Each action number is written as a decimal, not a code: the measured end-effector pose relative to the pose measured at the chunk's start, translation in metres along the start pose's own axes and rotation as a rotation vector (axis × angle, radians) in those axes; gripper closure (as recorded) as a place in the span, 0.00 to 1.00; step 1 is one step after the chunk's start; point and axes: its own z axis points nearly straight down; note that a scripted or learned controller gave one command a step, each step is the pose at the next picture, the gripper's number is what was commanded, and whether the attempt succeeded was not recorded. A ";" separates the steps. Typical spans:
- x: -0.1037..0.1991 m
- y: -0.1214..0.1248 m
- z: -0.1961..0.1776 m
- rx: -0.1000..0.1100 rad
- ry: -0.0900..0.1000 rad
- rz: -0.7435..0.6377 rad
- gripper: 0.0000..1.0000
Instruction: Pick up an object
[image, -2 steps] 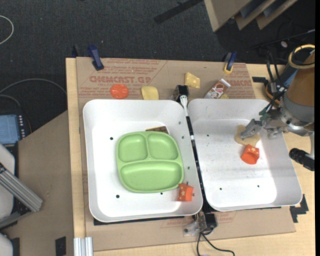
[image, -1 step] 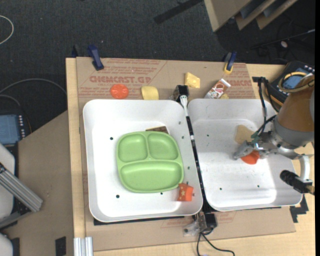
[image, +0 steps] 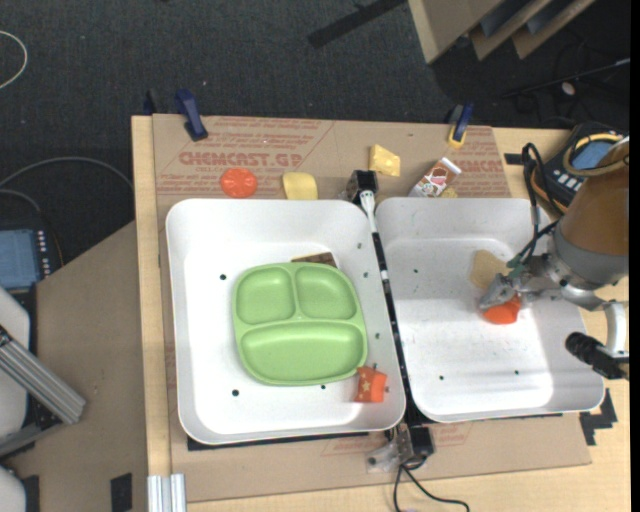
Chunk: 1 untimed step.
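1. On the left side of the tabletop (image: 160, 400), the left bin (image: 200, 330) holds a green divided plate (image: 298, 323). A brown flat piece (image: 315, 259) shows from under the plate's far edge, and a small orange-red block (image: 370, 385) lies just beside its near right corner.
2. Behind the bins, on the cardboard, lie an orange round thing (image: 239, 182), a yellow piece (image: 299, 186), another yellow piece (image: 385, 160) and a small packet (image: 436, 179).
3. The right bin (image: 450, 380) holds a tan piece (image: 487, 266) and an orange object (image: 502, 313), which looks like the thing to pick.
4. The hand (image: 503, 290) is low over the right bin, just above the orange object and touching it or nearly so. I cannot tell if it is apart or together, or if it grips anything.
5. Risk, as I judge it: the hand seems to sit on the far edge of the orange object, not centred. It may close off-centre and push the object away, or catch the tan piece instead.
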 end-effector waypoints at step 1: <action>0.085 0.033 -0.087 -0.005 0.002 -0.011 1.00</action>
